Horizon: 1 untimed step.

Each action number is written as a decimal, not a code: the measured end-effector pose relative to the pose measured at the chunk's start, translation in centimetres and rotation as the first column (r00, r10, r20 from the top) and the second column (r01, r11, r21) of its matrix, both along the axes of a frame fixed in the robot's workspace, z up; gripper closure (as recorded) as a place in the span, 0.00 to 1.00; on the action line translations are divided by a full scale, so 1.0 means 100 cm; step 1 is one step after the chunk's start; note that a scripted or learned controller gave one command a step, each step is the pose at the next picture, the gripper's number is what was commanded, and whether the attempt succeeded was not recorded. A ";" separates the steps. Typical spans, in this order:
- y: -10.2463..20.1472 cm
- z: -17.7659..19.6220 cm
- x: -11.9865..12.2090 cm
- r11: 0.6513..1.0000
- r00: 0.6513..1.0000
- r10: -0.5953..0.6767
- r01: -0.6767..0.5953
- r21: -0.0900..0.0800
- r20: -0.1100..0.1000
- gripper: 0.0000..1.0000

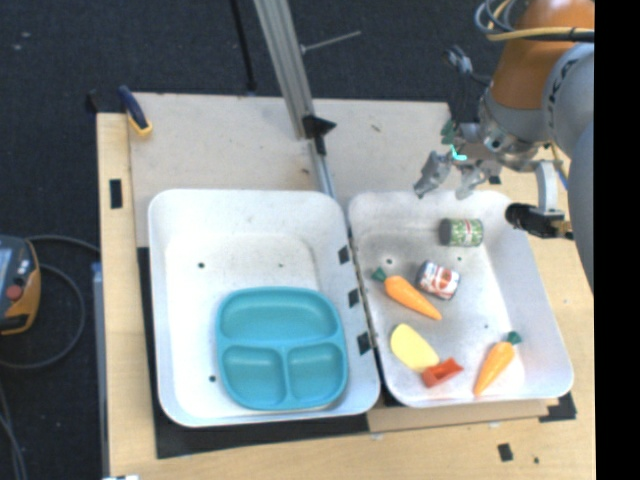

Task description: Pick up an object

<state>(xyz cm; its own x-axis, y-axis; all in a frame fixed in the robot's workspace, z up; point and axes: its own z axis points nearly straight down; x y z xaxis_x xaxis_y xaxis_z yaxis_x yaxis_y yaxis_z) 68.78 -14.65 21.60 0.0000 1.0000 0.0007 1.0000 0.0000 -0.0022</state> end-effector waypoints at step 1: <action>0.000 0.002 0.001 1.000 1.000 0.001 -0.001 -0.001 0.004 0.00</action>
